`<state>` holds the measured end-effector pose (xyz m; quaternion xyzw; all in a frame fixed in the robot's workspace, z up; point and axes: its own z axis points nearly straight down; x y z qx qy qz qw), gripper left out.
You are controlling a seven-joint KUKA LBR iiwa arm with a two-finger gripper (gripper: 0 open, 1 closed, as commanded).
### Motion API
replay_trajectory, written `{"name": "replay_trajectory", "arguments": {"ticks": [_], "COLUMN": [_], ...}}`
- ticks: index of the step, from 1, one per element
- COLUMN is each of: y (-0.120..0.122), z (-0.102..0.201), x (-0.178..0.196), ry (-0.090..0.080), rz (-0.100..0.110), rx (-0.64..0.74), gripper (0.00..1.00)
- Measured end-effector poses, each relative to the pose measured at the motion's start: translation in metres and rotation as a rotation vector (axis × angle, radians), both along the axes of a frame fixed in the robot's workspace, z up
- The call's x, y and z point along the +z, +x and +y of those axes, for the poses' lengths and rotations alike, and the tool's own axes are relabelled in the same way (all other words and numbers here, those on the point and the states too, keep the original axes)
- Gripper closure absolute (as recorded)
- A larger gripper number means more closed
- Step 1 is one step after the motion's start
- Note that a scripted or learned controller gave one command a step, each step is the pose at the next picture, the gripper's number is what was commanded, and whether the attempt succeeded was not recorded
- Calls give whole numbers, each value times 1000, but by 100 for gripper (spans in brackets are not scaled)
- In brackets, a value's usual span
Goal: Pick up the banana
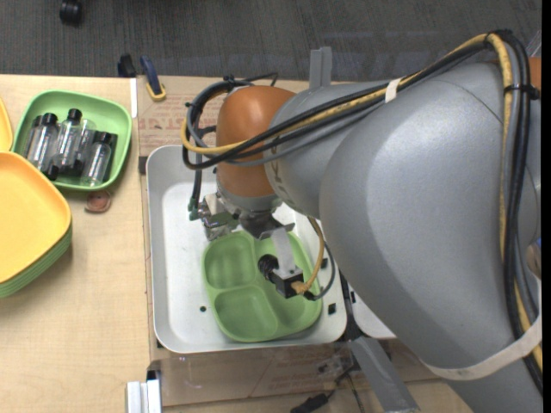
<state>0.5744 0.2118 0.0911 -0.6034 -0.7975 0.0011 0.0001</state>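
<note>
My gripper (245, 229) hangs low over the left white bin (172, 256), at the far edge of a green divided tray (250, 304) that lies in the bin. The orange band of the wrist (250, 136) stands right above it. The big grey arm (413, 213) covers the bin's right side and everything to the right of it.
On the wooden bench to the left stand a green tray with several small dark-capped bottles (73, 140), a stack of yellow plates (26, 222) and a small brown object (99, 201). A blue and yellow tool (152, 79) lies at the back.
</note>
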Motion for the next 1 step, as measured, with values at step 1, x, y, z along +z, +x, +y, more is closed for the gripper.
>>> {"name": "replay_trajectory", "arguments": {"ticks": [1], "y": [42], "z": [-12], "x": [0], "ry": [0], "rz": [0], "rx": [34], "gripper": [100]}}
